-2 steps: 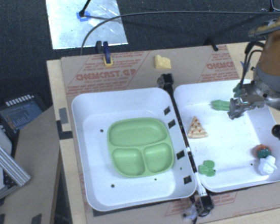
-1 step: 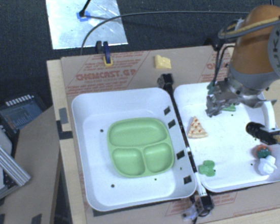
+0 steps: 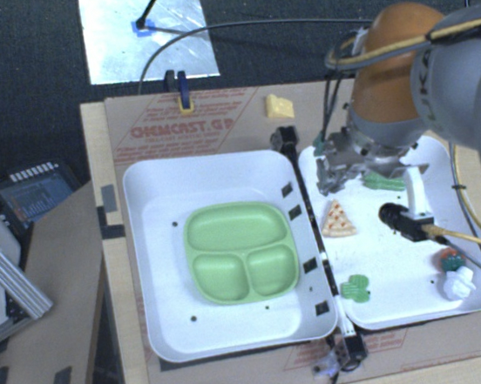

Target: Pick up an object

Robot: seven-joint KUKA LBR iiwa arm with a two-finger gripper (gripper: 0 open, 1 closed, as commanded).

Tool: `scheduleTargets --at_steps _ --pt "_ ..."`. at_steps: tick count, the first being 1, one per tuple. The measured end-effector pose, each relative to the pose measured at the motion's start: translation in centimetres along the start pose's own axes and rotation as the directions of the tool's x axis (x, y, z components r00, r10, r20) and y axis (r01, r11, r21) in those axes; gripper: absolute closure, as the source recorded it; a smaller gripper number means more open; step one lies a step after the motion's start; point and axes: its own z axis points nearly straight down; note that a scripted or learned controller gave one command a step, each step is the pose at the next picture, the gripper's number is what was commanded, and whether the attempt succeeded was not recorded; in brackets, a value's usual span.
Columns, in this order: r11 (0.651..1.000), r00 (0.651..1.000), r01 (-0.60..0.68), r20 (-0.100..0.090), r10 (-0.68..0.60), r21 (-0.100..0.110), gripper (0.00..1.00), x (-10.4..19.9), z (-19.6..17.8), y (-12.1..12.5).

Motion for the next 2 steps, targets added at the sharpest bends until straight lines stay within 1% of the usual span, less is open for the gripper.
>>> scheduleTargets --at_steps 1,2 --pt "1.000 1.000 0.000 -0.001 0.000 0.001 1.00 5.3 -1.0 0.7" --pt "1.000 1.000 -0.001 0.000 0.001 0.001 1.00 10.6 -0.5 1.1"
